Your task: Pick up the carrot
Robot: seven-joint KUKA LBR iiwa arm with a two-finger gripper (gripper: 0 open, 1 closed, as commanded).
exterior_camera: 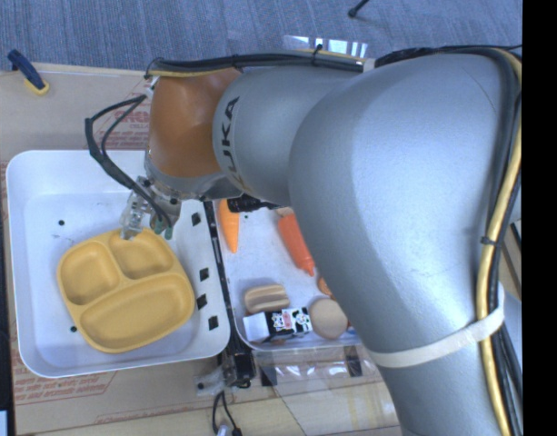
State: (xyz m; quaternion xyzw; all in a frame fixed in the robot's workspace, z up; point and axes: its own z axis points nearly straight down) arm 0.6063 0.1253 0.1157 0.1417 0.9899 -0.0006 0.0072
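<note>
Pincer [137,218], grip state impossible to tell, hangs over the yellow tray [125,289], with the carrot [229,228] off to its right, so it should shift across before descending.

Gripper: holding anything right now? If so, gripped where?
Nothing visibly held. The gripper sits over the left bin at the yellow divided plate's top edge, with no object between its fingers. Both carrots lie in the right bin.

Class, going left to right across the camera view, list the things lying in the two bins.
Yellow divided plate → pincer → small carrot → hot dog bun → long carrot → egg.
</note>
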